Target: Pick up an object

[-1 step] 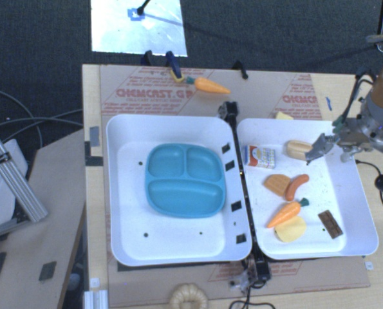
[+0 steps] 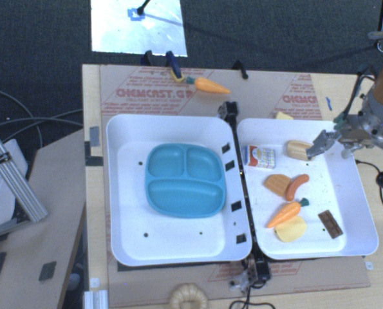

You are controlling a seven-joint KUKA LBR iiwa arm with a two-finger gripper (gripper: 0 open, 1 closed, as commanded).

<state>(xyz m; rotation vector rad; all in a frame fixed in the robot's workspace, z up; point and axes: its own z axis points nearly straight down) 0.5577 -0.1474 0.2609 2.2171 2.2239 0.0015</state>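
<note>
Yellow pc (image 2: pixel 290 230) btm, pincer (image 2: pixel 336 143) open above bin (image 2: pixel 365 198)

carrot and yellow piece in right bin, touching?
Touching. Camera view shows the carrot's lower edge overlapping the yellow piece, no gap between them.

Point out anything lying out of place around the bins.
A toy carrot lies on the cardboard behind the left bin, outside both bins. A pale ring-shaped item sits on the bench's front edge, also outside. Other toy foods lie in the right bin.
</note>
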